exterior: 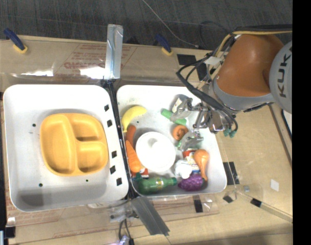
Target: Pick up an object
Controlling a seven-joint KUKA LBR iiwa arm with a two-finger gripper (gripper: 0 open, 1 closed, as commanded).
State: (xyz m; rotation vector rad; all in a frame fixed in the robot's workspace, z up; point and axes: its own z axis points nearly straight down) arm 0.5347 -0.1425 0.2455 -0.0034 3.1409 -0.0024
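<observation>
The right bin (145, 95) holds a heap of toy food: a yellow banana (132, 115), a white round lid or bowl (155, 150), an orange carrot (132, 156), a green bottle (156, 184), purple grapes (191, 182), a drumstick (201, 161) and a small orange piece (179, 132). My gripper (188, 117) hangs low over the bin's upper right part, its metal fingers (180, 105) just above a green item (173, 116). Nothing shows clearly between the fingers.
The left bin (23, 98) holds a yellow divided tray (75, 143). The arm's orange band (247, 65) and cables (196, 73) reach in from the right. Blue clamps (15, 40) sit on the bench's back edge.
</observation>
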